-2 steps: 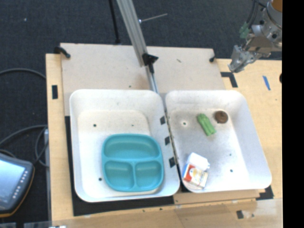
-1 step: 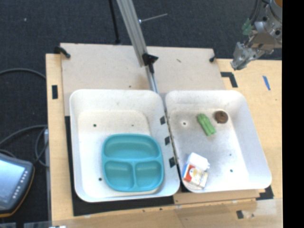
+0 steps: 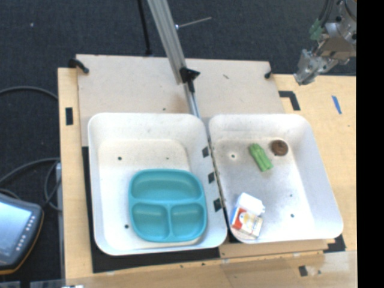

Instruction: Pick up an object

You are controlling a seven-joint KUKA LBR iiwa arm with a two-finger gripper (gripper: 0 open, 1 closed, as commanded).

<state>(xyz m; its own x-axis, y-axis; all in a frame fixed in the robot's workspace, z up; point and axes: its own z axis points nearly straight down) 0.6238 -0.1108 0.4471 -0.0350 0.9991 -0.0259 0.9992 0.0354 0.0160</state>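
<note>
In the right bin (image 3: 312,179) lie three objects: a green oblong piece (image 3: 260,158), a small round brown thing (image 3: 278,147) just right of it, and a white carton with red and orange print (image 3: 247,217) near the front left corner. My gripper (image 3: 307,71) hangs high at the top right, well behind the right bin and over the bench edge, far from all three objects. Nothing shows between its fingers.
The left bin (image 3: 108,161) holds a teal divided tray (image 3: 168,205). A slanted metal rail (image 3: 170,38) runs from the top down to the gap between the bins. A tablet-like device (image 3: 17,231) sits at the far left.
</note>
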